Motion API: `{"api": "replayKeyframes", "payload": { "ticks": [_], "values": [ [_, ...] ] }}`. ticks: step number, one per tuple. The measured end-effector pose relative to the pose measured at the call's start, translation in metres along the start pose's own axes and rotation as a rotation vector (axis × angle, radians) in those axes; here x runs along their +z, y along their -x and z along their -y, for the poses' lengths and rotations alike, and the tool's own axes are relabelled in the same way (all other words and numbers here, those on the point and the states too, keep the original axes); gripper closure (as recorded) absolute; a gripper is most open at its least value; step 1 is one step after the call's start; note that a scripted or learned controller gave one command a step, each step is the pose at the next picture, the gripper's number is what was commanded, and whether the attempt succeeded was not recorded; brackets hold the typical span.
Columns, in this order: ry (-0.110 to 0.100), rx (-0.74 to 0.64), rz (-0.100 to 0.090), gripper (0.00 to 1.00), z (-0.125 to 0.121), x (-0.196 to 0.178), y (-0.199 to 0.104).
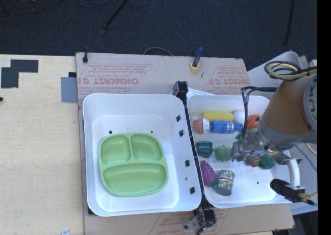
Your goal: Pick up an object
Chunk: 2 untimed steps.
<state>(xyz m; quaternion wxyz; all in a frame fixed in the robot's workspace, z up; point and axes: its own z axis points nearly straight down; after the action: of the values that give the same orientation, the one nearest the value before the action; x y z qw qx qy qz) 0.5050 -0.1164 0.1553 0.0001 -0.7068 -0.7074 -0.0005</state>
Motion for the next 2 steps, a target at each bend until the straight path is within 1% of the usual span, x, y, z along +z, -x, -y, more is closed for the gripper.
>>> {"api": "replayKeyframes", "payload": {
  "ticks": [1,2],
  "values": [
    [0.001,0.0,0.001,1.0,0.002,-0.043,-0.003],
    [0.0,0.0,0.0,1.0,0.002,-0.074,-0.002]
  ]
}}
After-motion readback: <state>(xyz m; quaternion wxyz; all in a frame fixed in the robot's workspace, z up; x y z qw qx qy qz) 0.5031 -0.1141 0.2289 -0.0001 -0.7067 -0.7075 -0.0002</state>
